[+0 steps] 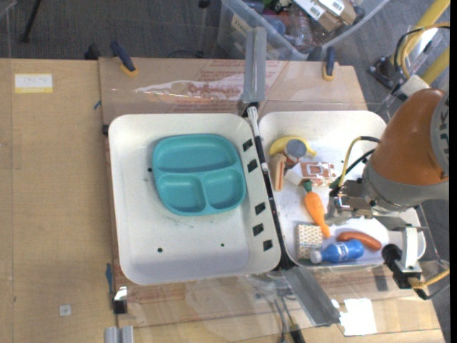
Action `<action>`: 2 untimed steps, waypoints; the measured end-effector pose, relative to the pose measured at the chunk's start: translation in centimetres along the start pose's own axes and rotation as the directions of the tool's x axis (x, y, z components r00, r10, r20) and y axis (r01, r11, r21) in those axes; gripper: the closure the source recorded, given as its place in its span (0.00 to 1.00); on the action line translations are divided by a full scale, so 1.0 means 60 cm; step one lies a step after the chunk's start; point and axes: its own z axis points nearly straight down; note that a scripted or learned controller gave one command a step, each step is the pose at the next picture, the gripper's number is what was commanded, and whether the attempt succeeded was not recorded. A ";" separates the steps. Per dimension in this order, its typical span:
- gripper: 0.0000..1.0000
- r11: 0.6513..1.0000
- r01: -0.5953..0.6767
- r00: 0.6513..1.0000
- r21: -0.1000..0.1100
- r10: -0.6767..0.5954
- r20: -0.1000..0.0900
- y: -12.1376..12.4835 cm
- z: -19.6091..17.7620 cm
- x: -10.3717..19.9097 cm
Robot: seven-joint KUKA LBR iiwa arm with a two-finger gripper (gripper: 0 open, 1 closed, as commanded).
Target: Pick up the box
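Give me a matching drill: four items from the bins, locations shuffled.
Items:
1. teal divided plate
2. carrot
3. blue bottle
4. banana

Places:
A. right bin, near front edge
B. left bin, middle
C. right bin, far left corner
D. right bin, middle, by the arm

Pairs: 1-B, 2-D, 3-A, 4-C

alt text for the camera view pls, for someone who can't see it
A grey and orange robot arm reaches over the right white bin, which holds a small box, carrot, banana and blue bottle. The left bin holds a teal divided plate.
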 end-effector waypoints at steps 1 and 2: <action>0.00 1.000 -0.001 1.000 0.000 0.001 0.000 0.000 0.000 0.000; 0.00 0.997 0.077 0.997 -0.020 -0.077 0.004 0.030 0.140 -0.064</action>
